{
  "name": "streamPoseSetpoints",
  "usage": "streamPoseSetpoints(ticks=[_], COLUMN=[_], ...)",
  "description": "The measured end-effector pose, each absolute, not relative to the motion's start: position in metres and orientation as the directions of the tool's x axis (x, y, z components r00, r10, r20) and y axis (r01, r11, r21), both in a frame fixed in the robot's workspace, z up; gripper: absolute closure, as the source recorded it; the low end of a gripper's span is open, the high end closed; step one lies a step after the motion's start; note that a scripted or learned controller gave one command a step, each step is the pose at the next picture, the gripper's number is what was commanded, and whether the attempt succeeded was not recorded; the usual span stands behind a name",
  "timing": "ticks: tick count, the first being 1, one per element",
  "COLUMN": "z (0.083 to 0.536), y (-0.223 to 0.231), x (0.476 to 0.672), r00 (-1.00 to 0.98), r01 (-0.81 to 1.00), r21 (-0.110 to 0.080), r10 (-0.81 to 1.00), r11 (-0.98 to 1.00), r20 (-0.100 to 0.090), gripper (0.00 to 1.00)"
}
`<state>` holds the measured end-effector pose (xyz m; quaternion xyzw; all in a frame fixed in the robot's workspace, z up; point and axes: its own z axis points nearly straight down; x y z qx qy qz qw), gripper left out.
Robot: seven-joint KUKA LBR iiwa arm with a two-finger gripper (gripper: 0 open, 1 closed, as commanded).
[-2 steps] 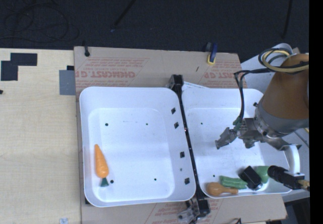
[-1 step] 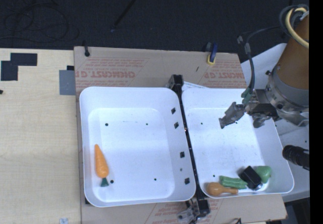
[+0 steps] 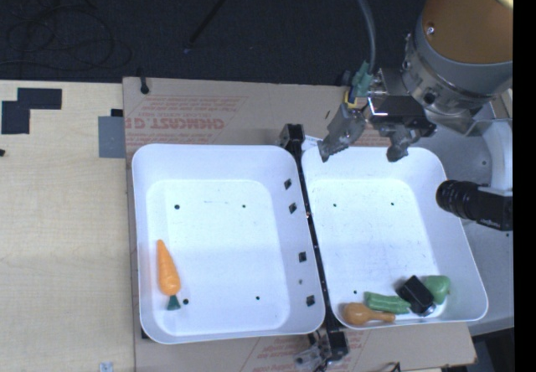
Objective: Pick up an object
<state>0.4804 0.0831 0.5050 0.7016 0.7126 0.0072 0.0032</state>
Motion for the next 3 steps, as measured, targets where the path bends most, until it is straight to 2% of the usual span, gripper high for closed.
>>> streamPoseSetpoints(ticks=[1,2,3], z=[0.488,0.498,0.539], y=[0.145,0.142,0.198], x=[0.475,0.476,0.476], r00=[-0.007,-0.007,-0.007], r01=[1.0,1.0,1.0], r21=[-0.006,-0.008,0.0], r10=[1.0,1.0,1.0], r11=[0.007,0.007,0.007], r20=[-0.001,-0.003,0.001], gripper=[0.0,1.0,1.0])
